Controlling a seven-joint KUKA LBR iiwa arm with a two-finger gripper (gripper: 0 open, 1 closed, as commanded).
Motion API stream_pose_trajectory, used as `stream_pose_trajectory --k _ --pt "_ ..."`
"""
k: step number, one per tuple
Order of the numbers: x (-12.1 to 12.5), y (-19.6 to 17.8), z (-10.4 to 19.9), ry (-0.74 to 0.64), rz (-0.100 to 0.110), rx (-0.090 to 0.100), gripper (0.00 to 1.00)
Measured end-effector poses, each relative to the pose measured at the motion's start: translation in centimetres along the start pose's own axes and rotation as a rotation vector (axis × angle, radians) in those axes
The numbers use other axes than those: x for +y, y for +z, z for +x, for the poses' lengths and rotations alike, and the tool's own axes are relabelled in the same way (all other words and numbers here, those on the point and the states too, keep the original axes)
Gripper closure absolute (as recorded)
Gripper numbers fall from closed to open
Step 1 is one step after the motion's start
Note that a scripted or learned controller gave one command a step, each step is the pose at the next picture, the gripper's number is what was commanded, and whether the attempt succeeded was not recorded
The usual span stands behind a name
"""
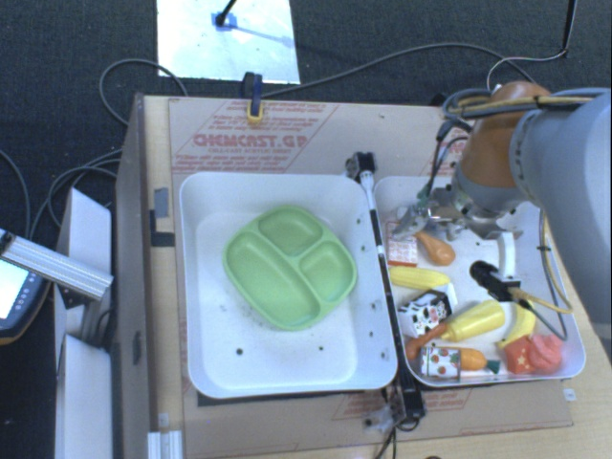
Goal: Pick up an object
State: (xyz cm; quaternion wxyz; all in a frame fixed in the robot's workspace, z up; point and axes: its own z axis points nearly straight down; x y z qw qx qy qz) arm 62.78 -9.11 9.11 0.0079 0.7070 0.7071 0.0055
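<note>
Landmark for this entry: orange carrot (437, 248) in the right bin (574, 352). Nearest the camera, well in front of the carrot, a small patterned box (445, 360) lies against the bin's front wall. A red lump (532, 354) sits in the front corner, further toward the view's right. Just behind these, still nearer the camera than the carrot, are a banana (521, 325), a yellow bottle (475, 320) lying on its side, and a black-and-white cow-patterned piece (426, 309). A yellow corn cob (419, 277) lies just in front of the carrot, close to it but whether touching is unclear. A small red-and-white card (402, 250) sits just beside the carrot, on its side toward the view's left. The gripper (421, 220) is low over the bin, immediately behind the carrot. Cannot tell whether it is open or closed, and nothing is seen held. Left of the carrot, across the bin walls, a green divided plate (290, 267) rests in the left bin (206, 352). Behind the carrot, toward the view's right, the grey arm (564, 151) rises with its orange band (492, 151).
</note>
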Motion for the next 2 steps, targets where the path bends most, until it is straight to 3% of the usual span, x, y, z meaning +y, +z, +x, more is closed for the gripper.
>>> stream_pose_trajectory --k 1,2 --pt "0.2 -1.1 0.2 -0.004 -0.001 0.005 1.00" --pt "-2.7 -9.6 6.0 -0.006 0.014 0.005 1.00"
